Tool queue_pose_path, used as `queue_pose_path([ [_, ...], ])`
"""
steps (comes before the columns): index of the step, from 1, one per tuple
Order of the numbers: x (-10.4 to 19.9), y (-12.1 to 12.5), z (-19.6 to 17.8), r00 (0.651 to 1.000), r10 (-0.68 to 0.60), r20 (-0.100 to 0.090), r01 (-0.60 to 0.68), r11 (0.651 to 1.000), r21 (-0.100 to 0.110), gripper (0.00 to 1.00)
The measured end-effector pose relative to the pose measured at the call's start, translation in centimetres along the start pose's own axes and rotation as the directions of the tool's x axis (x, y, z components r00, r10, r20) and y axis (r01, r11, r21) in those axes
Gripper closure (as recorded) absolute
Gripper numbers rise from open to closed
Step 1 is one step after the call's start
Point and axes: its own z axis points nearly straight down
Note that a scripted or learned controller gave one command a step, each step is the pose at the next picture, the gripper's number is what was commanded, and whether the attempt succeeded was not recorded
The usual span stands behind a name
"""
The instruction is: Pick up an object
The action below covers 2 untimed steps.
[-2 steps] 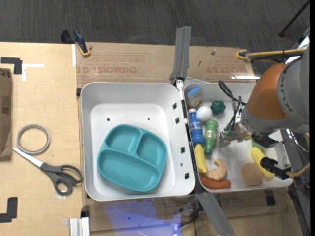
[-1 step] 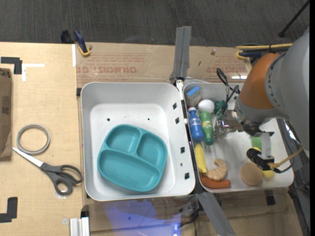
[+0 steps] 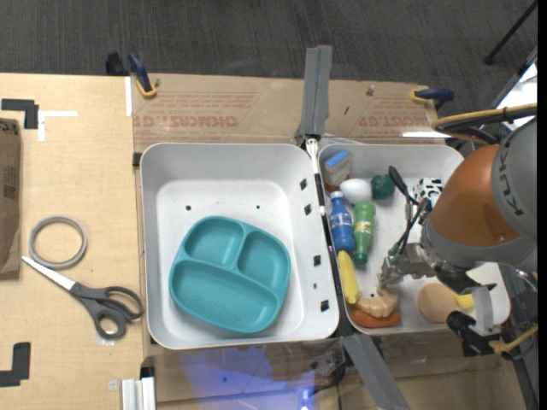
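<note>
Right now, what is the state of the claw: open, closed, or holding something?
Claw: down in the right bin, over the toys near its front wall; open or closed cannot be told, and no object is seen between its fingers.

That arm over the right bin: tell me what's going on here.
The grey and orange arm reaches into the right bin, its tool low among the toys near the bin's front. Just below it lies a tan, bread-like piece; a yellow banana and green bottle lie to its left. Nothing looks lifted yet. The left bin holds a teal divided plate.
</note>
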Motion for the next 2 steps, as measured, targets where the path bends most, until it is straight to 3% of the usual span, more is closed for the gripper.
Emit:
queue_pose_path([
  [1,-4.0,4.2,0.0,0.941,0.337,0.001,-0.337,0.941,0.000,1.00],
  [2,-5.3,1.2,0.0,0.792,0.610,0.000,-0.610,0.792,0.002,1.00],
])
